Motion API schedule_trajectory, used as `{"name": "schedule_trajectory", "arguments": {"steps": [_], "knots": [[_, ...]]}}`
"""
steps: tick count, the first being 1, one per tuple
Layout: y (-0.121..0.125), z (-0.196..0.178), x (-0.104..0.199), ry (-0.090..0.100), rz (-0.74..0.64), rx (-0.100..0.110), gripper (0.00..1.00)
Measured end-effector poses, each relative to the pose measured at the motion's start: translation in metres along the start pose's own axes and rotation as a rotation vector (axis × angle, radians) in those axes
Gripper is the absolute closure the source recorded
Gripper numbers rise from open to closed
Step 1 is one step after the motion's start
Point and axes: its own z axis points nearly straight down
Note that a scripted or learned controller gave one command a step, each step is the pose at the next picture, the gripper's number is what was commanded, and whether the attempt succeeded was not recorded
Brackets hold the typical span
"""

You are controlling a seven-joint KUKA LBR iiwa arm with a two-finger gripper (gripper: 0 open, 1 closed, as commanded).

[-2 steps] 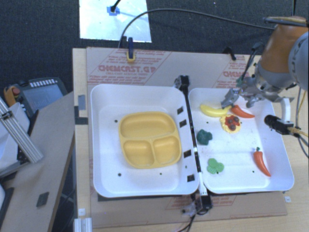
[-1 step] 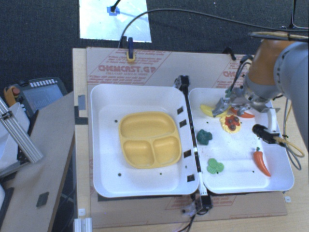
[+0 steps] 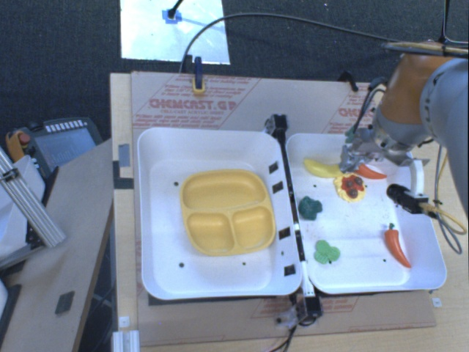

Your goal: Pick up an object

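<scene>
The gripper, its grip impossible to tell, hangs just above a small yellow pizza slice with red topping.

On the counter two bins sit side by side. The left bin holds a divided tray. The right bin holds a banana, pizza toy, broccoli, leafy piece and carrot.
</scene>
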Motion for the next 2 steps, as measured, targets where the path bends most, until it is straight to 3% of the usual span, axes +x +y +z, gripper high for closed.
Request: {"name": "schedule_trajectory", "arguments": {"steps": [2], "knots": [[0.010,-0.110,0.000,0.000,0.001,0.000,1.00]]}}
